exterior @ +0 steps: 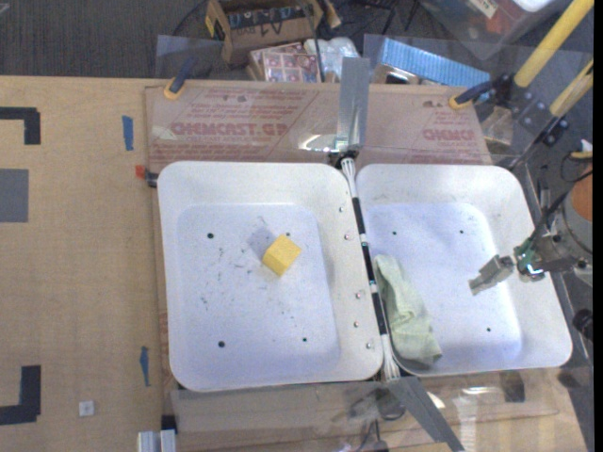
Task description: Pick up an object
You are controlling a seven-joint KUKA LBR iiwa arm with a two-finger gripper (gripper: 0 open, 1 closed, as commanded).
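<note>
A: Checking the grab: where was the pincer (492, 273)?

B: Over the right bin (443, 182), toward its 3 o'clock side, arm (565, 243) coming in from 3 o'clock. Couldn't tell whether its fingers were spread or closed; too small and blurred. Nothing visible between them.

A: Objects?

B: Yellow block (281, 254) sat in the left bin (188, 196), near center, slightly toward 12 o'clock, well apart from the pincer. Pale green cloth (407, 311) lay crumpled in the right bin along its 9 o'clock wall, stretching down to 6 o'clock. Pincer was at the cloth's 3 o'clock, near but apart.

A: Bins?

B: Side by side on the desk (75, 252), edges touching.
</note>
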